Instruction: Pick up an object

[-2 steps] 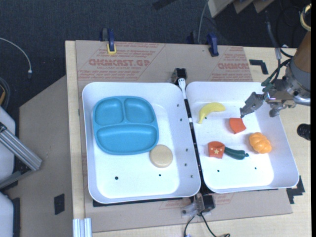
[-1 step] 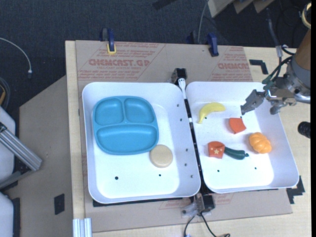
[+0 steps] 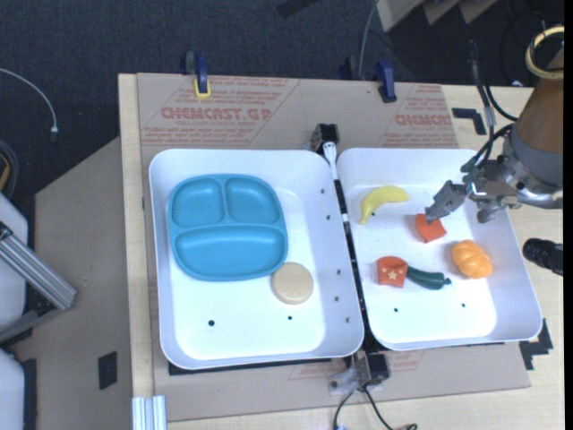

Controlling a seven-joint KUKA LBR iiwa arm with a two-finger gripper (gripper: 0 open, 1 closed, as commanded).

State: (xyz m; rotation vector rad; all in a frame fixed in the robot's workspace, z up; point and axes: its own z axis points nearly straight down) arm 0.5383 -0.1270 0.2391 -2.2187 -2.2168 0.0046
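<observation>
Gripper (image 3: 466,200) poised over the right bin (image 3: 501,330), fingers spread apart and empty, one tip just above the small red block (image 3: 431,228). A clean pick calls for centring both fingers astride the block before descending and closing. Nearby lie a banana (image 3: 381,201), an orange fruit (image 3: 472,259) and a red pepper (image 3: 392,271).

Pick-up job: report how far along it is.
Done: the hand has reached the right bin. In hand: nothing; it hangs open over the orange-red block, one finger at the block's top. Left: closing on it and lifting. The banana and orange lie untouched.
</observation>
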